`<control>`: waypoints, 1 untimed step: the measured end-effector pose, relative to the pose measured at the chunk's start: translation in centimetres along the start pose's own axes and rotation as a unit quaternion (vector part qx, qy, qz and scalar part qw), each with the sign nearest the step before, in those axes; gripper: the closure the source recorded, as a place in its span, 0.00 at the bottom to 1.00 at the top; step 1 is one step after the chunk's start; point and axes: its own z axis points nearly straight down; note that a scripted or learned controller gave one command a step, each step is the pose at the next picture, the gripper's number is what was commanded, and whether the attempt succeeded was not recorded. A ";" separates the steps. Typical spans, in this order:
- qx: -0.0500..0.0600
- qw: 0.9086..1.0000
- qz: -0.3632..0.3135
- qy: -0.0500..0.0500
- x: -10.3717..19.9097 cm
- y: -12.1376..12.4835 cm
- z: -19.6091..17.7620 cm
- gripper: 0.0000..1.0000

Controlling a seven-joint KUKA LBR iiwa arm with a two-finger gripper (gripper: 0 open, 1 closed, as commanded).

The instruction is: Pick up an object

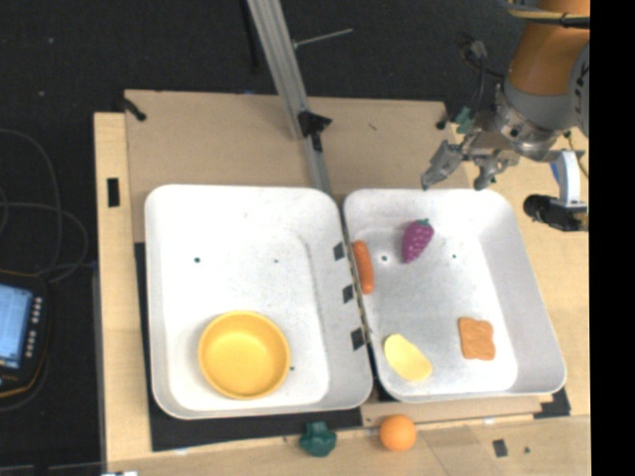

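In the right bin (496, 216) lie a purple grape bunch (417, 238), an orange carrot (364, 266) along the left wall, a pale yellow piece (406, 357) and an orange-brown block (476, 338). My gripper (459, 174) hangs above the bin's far rim, up and to the right of the grapes. Its two fingers stand apart, open, with nothing between them.
The left bin (248, 236) holds a yellow bowl (244, 354). An orange ball (397, 432) and a small green object (318, 440) lie on the bench in front of the bins. A metal pole (283, 62) slants in from the top.
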 end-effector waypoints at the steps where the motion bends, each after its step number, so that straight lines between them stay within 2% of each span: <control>1: 0.000 1.000 0.000 -0.001 -0.1 0.0 0.0 0.00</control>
